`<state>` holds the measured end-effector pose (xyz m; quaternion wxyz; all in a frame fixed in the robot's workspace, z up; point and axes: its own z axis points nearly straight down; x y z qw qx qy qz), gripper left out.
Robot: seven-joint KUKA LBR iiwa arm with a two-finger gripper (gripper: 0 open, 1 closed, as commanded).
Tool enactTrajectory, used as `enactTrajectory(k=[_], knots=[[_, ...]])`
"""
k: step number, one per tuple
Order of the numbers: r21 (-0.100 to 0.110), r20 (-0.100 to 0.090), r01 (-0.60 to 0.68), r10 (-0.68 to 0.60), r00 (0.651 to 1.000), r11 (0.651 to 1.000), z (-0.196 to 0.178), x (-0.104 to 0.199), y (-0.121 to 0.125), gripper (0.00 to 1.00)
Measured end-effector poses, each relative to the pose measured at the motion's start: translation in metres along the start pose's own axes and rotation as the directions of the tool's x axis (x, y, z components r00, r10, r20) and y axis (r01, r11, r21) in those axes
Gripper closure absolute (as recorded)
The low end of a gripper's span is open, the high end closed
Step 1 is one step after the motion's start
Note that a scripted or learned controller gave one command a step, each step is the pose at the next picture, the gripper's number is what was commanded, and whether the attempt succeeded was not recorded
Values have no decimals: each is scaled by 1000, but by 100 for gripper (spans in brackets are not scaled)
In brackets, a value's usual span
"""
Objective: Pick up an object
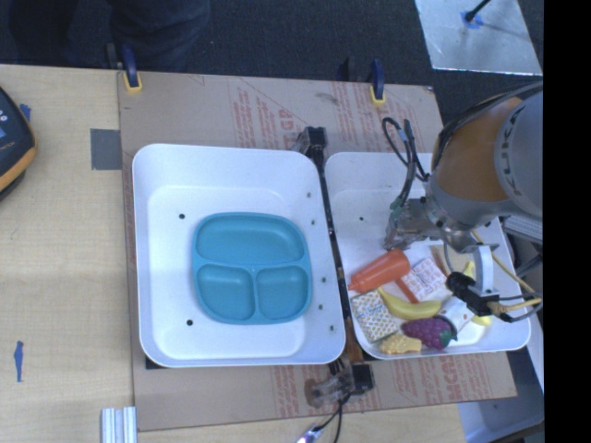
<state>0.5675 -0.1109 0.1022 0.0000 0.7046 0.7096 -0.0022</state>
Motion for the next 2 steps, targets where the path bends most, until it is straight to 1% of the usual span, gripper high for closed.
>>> enactTrajectory(k=[1,2], knots=[[0,0,0,0,1000,1000,0,0,0,0],[-1,-3,-2,2,1000,1000,10,-25,89,0]])
